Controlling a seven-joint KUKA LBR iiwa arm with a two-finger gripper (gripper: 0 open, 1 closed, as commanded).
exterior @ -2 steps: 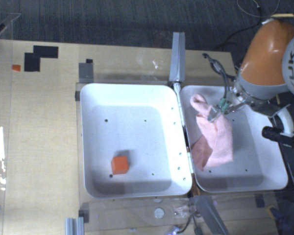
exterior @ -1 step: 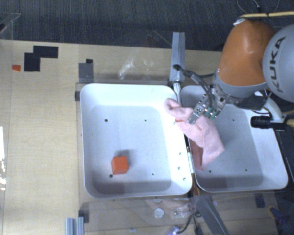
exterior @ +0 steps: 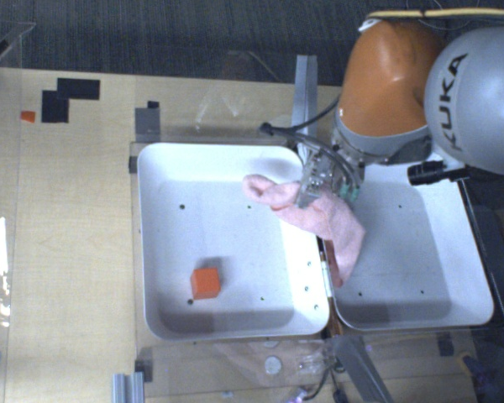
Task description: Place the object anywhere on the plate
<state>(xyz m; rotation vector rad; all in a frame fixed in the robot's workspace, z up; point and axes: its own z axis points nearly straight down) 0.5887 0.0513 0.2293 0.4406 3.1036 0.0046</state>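
Pink cloth (exterior: 319, 221) drapes diagonally across the seam between both bins, upper-left to lower-right; I see my gripper (exterior: 311, 193) clamped on it.

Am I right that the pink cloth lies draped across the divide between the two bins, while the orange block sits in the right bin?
Not quite. The camera view shows the orange block in the left bin, near its front edge, not in the right bin. The rest holds: the pink cloth does lie draped across the divide between the two bins.
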